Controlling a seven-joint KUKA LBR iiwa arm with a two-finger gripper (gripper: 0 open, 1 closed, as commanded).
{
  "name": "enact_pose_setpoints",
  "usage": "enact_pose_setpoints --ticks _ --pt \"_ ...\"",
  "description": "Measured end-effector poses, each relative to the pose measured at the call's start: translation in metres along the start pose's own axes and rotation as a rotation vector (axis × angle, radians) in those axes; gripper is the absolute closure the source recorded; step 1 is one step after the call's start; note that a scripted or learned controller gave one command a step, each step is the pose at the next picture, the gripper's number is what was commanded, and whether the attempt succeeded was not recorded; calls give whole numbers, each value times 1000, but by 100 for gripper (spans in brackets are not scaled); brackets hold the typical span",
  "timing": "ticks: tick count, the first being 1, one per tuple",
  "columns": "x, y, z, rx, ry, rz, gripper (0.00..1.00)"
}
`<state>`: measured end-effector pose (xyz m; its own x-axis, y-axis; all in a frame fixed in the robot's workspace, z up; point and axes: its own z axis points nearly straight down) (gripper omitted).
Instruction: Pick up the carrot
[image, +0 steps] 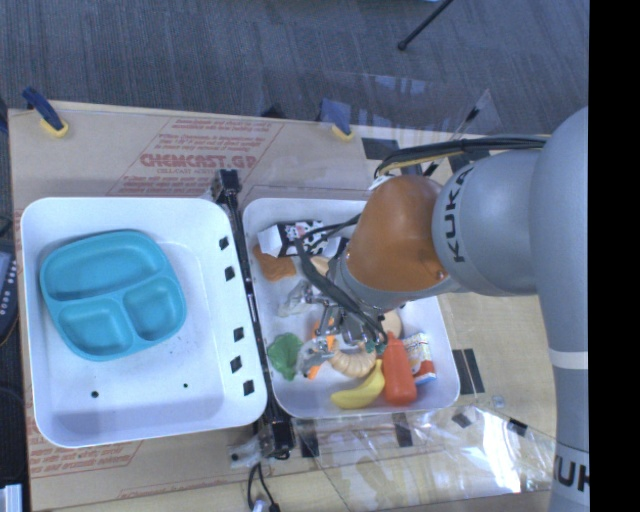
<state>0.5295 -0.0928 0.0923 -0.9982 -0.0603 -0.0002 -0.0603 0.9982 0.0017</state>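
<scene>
We judge the carrot (398, 372) lies near the right bin's (440, 395) front edge, beside the banana (360, 391). Our pincer (335, 335) hangs over the clutter just beside it; whether it grips anything, we cannot tell.

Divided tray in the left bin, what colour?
Plain light blue, no pattern. The tray shows best in the camera view, lying in the left bin.

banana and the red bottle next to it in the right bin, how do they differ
The banana is yellow and curved; the red bottle is red-orange and straight-sided. The banana lies flat along the bin's near wall, while the red bottle points up the picture toward the arm. Both lie in the right bin, touching each other.
</scene>
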Motion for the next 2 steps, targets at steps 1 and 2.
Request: enact_pose_setpoints --ticks 1,2 --pt "42 -18 1 1 3 178 0" --pt "40 -16 -9 0 2 168 100"
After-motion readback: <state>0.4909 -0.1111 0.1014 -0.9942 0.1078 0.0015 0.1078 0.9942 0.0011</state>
